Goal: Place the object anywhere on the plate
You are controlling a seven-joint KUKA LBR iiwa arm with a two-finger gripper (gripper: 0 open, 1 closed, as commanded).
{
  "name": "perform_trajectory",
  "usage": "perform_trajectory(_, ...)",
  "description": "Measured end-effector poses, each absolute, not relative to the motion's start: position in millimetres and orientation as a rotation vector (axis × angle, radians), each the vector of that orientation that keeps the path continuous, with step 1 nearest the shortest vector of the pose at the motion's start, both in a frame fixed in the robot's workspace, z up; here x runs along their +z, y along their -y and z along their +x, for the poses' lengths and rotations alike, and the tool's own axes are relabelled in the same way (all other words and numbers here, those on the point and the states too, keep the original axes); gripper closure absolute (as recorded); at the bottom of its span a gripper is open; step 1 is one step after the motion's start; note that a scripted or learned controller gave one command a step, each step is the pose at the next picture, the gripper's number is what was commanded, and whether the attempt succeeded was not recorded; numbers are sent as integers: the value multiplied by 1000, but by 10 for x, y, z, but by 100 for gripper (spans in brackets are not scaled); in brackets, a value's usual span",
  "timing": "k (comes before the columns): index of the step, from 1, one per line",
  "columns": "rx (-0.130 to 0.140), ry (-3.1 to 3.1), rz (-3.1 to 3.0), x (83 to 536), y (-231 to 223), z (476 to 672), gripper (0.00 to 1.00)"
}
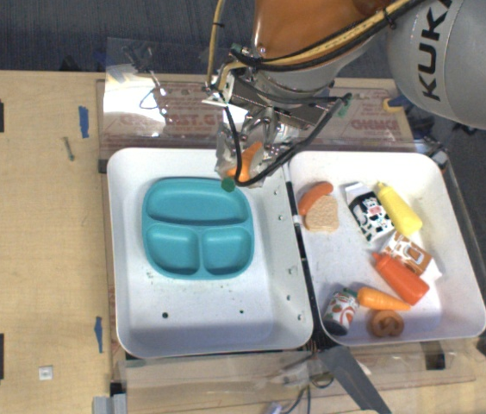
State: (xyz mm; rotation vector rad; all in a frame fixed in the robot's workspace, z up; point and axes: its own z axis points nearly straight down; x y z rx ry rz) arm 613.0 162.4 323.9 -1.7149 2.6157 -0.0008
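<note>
One toy carrot (245, 163) sits pinched between my gripper (241, 167) fingers, above the teal divided plate's (198, 228) far rim; next I shift inward, lower, release.

Grey KUKA arm (467, 50) with black lettering, glossy orange band (320, 7), yellow and black cables (226, 24) looping to the wrist.

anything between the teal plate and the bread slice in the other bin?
In the camera view, bare white floor of the left bin, then the two bins' adjoining rims, separate the teal plate from the bread slice; no objects lie there.
</note>
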Motion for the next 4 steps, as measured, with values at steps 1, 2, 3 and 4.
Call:
perform_trajectory(1,0,-2567,-1786,3737,-2087,5801,100)
perform_trajectory(2,1,-2572,-1785,3714,-2072,5803,0)
perform_trajectory(3,1,-2563,-1775,3843,-2089,5819,100)
perform_trajectory(4,-3,-2498,-1893,4006,-1420,5575,100)
